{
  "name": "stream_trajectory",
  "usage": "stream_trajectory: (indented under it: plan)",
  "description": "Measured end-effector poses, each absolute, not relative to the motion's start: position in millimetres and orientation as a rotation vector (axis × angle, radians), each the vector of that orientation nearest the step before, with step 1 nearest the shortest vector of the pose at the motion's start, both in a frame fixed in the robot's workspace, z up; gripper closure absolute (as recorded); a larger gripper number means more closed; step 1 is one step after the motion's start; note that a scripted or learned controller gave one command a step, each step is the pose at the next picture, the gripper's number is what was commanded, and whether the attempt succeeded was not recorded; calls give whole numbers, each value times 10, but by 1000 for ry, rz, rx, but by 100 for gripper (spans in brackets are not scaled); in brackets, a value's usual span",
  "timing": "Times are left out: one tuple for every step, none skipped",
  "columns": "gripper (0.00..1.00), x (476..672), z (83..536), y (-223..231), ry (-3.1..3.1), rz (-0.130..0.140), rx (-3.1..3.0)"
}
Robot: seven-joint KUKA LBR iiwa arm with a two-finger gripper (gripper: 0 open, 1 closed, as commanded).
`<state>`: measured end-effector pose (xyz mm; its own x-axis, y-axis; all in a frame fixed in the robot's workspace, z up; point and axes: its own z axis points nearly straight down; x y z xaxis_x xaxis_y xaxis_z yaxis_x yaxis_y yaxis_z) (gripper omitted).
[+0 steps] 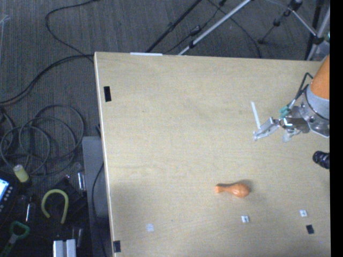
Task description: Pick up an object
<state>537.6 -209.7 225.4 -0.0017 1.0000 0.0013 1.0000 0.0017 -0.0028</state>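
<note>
An orange pear-shaped object [233, 189] lies on its side on the pale wooden benchtop [177, 143], toward the lower right. My gripper [259, 132] reaches in from the right edge at mid height, above and to the right of the orange object and well apart from it. A thin white stick-like piece [255, 114] stands just above the gripper's tip; I cannot make out whether it is part of the gripper or a loose thing. The arm's orange band [322, 82] and grey wrist sit at the far right.
Small white and black markers [245, 218] dot the bench near its front right, and a black tag [107, 93] sits near the left edge. Left of the bench, the floor holds cables, a yellow-green hook [53, 202] and tools. Tripod legs [236, 7] cross behind the bench.
</note>
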Motion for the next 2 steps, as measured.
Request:
stream_trajectory:
  plan:
    - [0,5769,2314,-1945,-2248,1,-2193]
    - [0,6492,1725,-2231,-2290,7,-2152]
